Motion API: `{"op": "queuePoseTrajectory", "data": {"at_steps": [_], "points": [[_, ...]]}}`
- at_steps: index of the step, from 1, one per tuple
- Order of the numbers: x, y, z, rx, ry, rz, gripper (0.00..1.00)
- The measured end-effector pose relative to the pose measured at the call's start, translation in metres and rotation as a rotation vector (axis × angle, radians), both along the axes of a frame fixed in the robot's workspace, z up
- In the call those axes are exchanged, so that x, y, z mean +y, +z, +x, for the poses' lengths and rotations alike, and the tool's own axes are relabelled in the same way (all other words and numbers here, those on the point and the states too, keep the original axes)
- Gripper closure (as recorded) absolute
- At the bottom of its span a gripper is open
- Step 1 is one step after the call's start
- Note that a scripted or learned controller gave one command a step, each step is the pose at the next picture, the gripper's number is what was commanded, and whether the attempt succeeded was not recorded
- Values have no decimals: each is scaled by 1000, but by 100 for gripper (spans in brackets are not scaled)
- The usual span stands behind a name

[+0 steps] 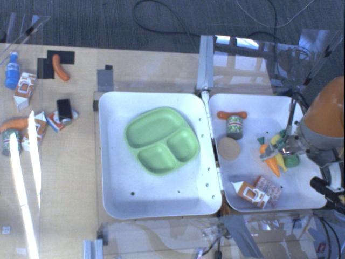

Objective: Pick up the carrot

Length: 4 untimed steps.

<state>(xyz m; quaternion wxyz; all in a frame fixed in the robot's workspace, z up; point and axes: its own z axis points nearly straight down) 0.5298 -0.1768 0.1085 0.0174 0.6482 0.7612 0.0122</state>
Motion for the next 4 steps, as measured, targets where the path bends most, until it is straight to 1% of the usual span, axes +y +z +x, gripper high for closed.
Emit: {"op": "queuePoseTrajectory", "data": {"at_steps": [1, 2, 3, 4], "points": [[33, 101, 21, 34, 0, 3, 100], [33, 101, 20, 35, 0, 3, 0], [65, 2, 25, 39, 195, 0, 0], [65, 16, 28, 28, 196, -3, 100]]}}
